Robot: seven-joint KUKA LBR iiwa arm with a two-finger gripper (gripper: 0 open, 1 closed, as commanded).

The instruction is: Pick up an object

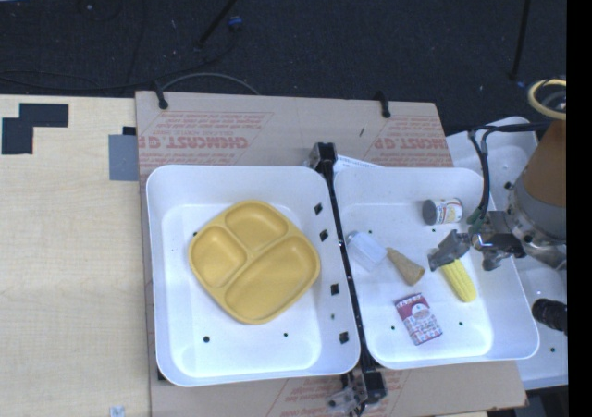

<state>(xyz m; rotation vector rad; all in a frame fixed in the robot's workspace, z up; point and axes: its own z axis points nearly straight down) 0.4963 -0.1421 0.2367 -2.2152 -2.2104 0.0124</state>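
**Tool low over the corn in the right bin**

The arm (pixel 546 175) is seen reaching in from the right, its tool (pixel 467 253) brought down inside the right bin (pixel 513 337). The dark fingers are spread to either side of the upper end of a yellow corn cob (pixel 460 278); nothing is clamped between them, though contact with the cob cannot be judged from this slant. The cob lies tilted on the bin floor. Just beside it, to the left, a tan wedge-shaped piece (pixel 405 265) is found, with a clear plastic item (pixel 366 251) further left. A small jar (pixel 444 212) lies near the far wall, and a red packet (pixel 418 317) lies nearer the front. A yellow divided plate (pixel 254 261) is held in the left bin (pixel 171 332). Both bins rest on cardboard (pixel 277 133) over the desk (pixel 65 249).
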